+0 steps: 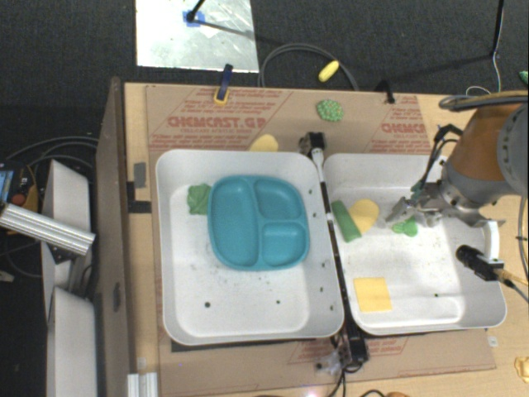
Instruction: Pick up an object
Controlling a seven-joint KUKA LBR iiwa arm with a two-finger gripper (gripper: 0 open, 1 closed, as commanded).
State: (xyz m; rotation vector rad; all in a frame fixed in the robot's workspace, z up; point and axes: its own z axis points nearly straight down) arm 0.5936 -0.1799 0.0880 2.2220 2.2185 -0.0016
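A yellow square (pixel 373 294) lies nearest, below-left of the claw (pixel 405 213). The claw, whose opening I cannot tell, hovers over a small green object (pixel 405 228); left of it, a yellow piece (pixel 364 213), green stick (pixel 345 221), and teal tray (pixel 257 222).

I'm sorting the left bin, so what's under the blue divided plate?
A green leafy piece sticks out from the blue divided plate at its left edge; anything further beneath is covered.

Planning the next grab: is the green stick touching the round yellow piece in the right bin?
Touching. The camera view shows the green stick lying against the left edge of the round yellow piece, with no white bin floor between them.
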